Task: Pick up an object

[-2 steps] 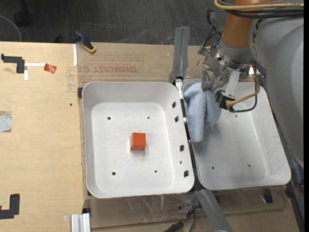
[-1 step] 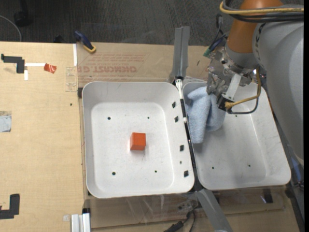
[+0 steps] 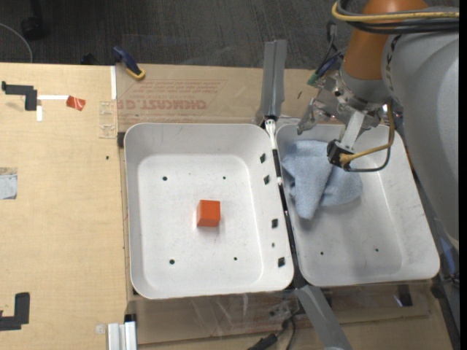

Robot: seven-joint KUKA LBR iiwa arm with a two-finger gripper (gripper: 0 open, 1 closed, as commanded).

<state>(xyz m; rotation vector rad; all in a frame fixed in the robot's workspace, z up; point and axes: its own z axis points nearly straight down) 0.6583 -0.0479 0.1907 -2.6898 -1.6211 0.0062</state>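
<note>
Single fixed overhead camera, angled down on both bins [image 3: 146, 152], arm [image 3: 430, 71] entering right

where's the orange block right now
In the camera view the orange block lies near the middle of the left bin, alone on its floor and well apart from the blue cloth in the right bin.

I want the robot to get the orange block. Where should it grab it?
Come straight down from above and pinch the block on two opposite flat sides. It sits flat and alone in the left bin, with room all round.
</note>
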